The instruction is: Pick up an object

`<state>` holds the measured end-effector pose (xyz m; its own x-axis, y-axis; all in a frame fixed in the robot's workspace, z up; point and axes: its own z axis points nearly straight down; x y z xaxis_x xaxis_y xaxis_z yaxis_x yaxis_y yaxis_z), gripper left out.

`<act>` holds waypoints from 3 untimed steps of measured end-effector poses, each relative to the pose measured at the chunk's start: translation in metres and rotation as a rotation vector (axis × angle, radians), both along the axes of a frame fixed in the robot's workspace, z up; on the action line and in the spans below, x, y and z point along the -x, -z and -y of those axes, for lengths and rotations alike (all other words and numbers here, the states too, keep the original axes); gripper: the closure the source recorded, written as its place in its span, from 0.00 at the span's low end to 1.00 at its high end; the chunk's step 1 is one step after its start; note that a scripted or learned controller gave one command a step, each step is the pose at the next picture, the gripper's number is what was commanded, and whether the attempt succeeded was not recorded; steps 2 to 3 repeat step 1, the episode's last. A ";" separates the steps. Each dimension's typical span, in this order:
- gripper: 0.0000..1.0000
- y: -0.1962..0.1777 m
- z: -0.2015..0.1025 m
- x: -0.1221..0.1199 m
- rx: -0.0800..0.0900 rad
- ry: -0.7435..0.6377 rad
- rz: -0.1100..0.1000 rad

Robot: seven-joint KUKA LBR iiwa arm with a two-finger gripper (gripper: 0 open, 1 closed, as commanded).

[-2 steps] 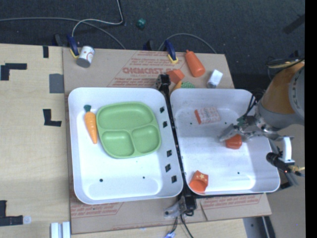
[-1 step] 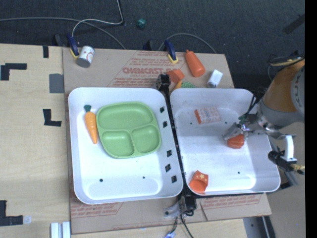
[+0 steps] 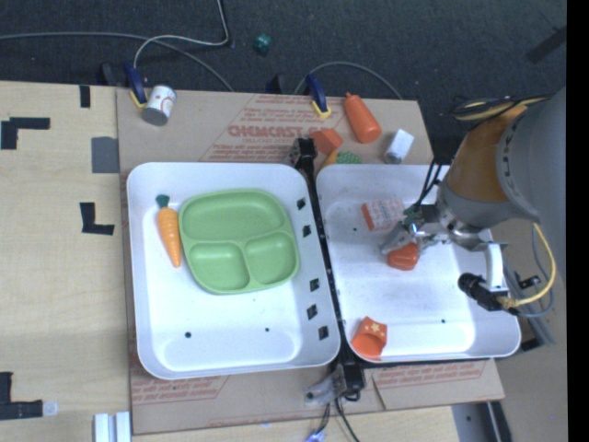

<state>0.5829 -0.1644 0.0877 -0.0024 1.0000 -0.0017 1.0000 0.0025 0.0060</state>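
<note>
Jaws' state cannot be told; they hover at the small red-orange piece [image 3: 402, 258], probably light, rigid, graspable across its middle.

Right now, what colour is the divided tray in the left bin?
Light green divided tray, seen clearly in the camera view.

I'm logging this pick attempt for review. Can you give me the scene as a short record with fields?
left bin: green divided plate, toy carrot beside it
right bin: orange-red item, red-and-white packet, orange piece at the near rim
gripper: over the right bin, at the orange-red item
grasp: cannot tell
behind the bins: orange bottle, small can
</note>
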 end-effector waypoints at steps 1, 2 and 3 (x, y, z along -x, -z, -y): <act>1.00 -0.098 -0.080 -0.062 -0.003 -0.002 -0.002; 1.00 -0.098 -0.080 -0.062 -0.003 -0.002 -0.002; 1.00 -0.098 -0.080 -0.062 -0.003 -0.002 -0.002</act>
